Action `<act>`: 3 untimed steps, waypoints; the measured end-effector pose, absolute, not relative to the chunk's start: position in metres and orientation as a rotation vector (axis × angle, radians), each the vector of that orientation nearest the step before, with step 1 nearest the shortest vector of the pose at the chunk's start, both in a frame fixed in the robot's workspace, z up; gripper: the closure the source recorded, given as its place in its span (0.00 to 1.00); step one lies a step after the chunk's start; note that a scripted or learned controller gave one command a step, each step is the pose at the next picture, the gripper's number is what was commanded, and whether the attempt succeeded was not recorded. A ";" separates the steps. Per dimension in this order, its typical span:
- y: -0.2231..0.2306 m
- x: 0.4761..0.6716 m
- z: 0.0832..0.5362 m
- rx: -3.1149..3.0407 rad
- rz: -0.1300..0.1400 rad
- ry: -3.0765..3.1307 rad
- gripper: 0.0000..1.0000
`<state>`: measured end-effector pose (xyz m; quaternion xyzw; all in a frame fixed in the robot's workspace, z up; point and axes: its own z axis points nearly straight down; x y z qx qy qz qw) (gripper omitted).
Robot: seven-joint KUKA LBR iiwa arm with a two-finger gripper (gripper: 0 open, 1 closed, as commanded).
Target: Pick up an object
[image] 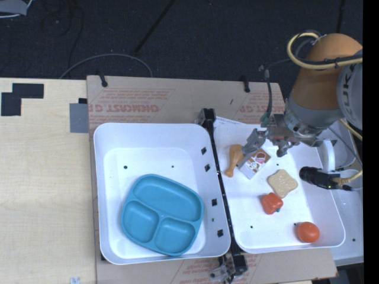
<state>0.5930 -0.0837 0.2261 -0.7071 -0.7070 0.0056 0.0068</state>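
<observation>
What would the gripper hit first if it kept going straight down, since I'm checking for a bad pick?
Probably the small printed carton lying in the right bin. The gripper hangs just above it, with the tan piece beside it. Depth is hard to judge from this slanted view.

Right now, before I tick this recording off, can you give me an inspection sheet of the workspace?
Surface: two white bins side by side on cardboard; left bin, right bin.
Job's things: in the right bin, a tan piece, small printed carton, toast-like slice, red item, orange ball.
Clutter: blue divided tray in the left bin.
Grippers: gripper above the carton; grasp cannot be judged.
Cables: yellow loop at the arm; dark cables on the floor behind.
Surroundings: wooden bench, dark floor.
</observation>
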 end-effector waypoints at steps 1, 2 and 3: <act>-0.084 0.595 0.234 -2.218 0.003 -2.220 0.00; -0.084 0.604 0.182 -2.217 0.008 -2.218 0.00; -0.084 0.604 0.120 -2.222 0.004 -2.221 0.00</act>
